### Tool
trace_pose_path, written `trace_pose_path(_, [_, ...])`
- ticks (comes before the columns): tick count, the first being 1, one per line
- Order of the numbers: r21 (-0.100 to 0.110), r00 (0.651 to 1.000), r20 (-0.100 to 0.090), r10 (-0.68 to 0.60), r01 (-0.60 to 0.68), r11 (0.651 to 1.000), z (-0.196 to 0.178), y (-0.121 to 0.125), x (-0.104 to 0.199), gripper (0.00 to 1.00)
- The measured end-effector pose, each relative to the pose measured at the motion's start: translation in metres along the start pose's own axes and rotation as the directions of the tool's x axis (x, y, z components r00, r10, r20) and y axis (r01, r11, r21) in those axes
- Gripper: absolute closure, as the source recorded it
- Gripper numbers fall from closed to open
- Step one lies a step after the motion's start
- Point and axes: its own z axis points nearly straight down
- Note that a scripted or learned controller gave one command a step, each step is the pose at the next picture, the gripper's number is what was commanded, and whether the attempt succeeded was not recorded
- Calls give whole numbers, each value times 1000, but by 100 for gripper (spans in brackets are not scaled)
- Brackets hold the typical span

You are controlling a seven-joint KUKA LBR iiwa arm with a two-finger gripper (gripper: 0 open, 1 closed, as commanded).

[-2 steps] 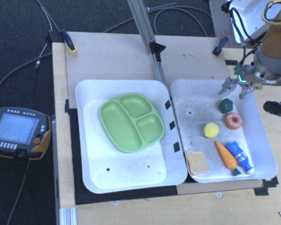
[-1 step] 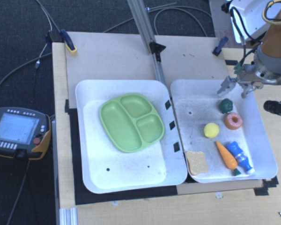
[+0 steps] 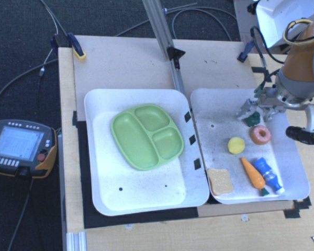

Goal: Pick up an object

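Several toys crowd the right bin (image 3: 298,184). The gripper (image 3: 258,112), fingers spread, sits over a green piece (image 3: 252,120) beside the donut (image 3: 260,135); closing could nudge both away.

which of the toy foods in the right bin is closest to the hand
The pink donut. It lies just below the hand, near a small dark green piece, while the yellow ball, carrot and bread slice lie farther down the bin.
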Motion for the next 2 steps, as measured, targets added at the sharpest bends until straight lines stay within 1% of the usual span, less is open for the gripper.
trace_pose_path(1, [-5,1000,1,-1,1,1000,52,1,1,0])
trace_pose_path(2, [-10,1000,2,-2,2,1000,37,2,1,100])
